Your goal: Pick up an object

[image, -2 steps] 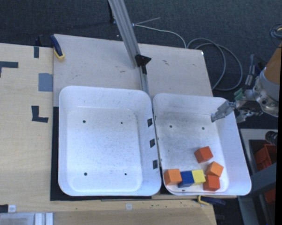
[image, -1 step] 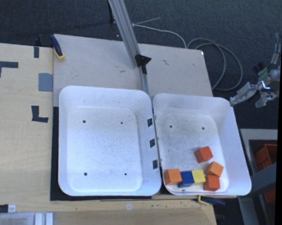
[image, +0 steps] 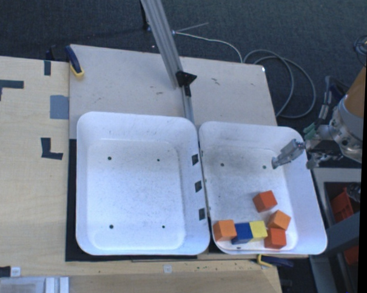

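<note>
Several small blocks lie in the near part of the right bin (image: 303,196). An orange block (image: 265,200) sits alone, a little farther in. Along the near wall, from left to right, are an orange block (image: 225,228), a blue block (image: 242,231), a yellow block (image: 258,229) and a red-orange block (image: 275,238), with another orange block (image: 280,220) just behind the last. My gripper (image: 287,154) hangs over the right bin's far right part, above and well apart from the blocks. Nothing shows in its grasp.
The left bin (image: 85,169) stands beside the right one, their rims meeting at the middle. A grey metal post (image: 167,39) slants up behind the bins. Cables (image: 284,68) lie at the back right, and a yellow-and-blue clamp (image: 75,62) sits at the bench's far left corner.
</note>
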Motion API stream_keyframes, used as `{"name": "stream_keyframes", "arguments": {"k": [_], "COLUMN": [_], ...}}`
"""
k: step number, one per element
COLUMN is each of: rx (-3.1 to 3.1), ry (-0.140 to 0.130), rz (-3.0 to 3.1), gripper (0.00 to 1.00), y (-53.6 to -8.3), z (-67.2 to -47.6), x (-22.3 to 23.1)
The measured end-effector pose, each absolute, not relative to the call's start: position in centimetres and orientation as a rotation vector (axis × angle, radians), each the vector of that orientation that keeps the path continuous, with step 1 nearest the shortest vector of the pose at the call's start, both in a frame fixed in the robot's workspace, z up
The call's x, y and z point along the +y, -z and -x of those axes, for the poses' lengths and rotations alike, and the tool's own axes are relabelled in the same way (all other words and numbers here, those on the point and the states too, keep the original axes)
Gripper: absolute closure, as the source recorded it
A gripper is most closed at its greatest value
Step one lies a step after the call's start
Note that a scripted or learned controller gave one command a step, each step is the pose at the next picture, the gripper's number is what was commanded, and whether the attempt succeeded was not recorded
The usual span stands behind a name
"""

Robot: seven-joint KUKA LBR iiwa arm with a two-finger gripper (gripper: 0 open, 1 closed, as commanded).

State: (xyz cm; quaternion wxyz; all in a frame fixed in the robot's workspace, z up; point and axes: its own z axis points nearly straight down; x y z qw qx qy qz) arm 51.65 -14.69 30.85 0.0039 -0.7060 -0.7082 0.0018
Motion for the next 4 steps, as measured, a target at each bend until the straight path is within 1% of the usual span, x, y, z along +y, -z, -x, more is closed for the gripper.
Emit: {"name": "stream_keyframes", "arguments": {"k": [1, 2, 3, 4], "rx": [-2.225, -2.224, -2.216, -2.223], "ry": [-0.002, -0.003, -0.009, -0.002], "rz": [2.217, 2.216, 2.216, 2.224], "gripper": [1.00, 0.00, 0.00, 0.00], "y": [-32.1, -32.0, -15.2, -9.1], "z": [-51.9, -51.9, -52.2, -49.1], "x": [-14.9, -14.9, -17.6, -14.9]}}
